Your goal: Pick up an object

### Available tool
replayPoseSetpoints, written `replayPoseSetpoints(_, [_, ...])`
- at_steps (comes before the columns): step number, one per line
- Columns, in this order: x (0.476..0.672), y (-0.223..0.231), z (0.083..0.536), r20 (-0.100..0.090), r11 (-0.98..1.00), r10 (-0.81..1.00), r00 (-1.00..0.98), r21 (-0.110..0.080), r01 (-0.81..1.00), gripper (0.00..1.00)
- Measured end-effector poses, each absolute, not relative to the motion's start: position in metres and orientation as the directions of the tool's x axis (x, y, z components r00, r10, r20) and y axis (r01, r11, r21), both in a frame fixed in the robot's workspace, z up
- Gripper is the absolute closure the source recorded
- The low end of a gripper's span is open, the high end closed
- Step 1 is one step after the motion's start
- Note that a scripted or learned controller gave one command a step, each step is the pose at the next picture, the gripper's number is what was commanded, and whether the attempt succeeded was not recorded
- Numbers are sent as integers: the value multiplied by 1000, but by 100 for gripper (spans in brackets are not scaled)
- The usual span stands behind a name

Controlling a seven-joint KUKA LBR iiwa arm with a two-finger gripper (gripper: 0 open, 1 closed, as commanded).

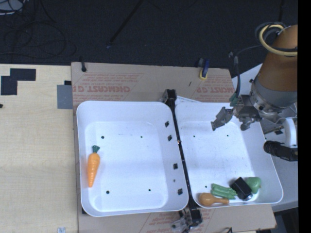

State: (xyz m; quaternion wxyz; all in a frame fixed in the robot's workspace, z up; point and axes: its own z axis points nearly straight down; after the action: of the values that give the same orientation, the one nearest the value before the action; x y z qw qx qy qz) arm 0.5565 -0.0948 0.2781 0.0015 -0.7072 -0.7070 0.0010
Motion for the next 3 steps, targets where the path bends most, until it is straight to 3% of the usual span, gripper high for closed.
replayPoseSetpoints(1, [568,-34,548,-1,4,1000,-4,16,1000,0])
replayPoseSetpoints(2, [645,-50,384,-1,-1,1000,1,-15,1000,0])
replayPoseSetpoints(3, [642,-224,496,-10,-13,1000,14,6,1000,0])
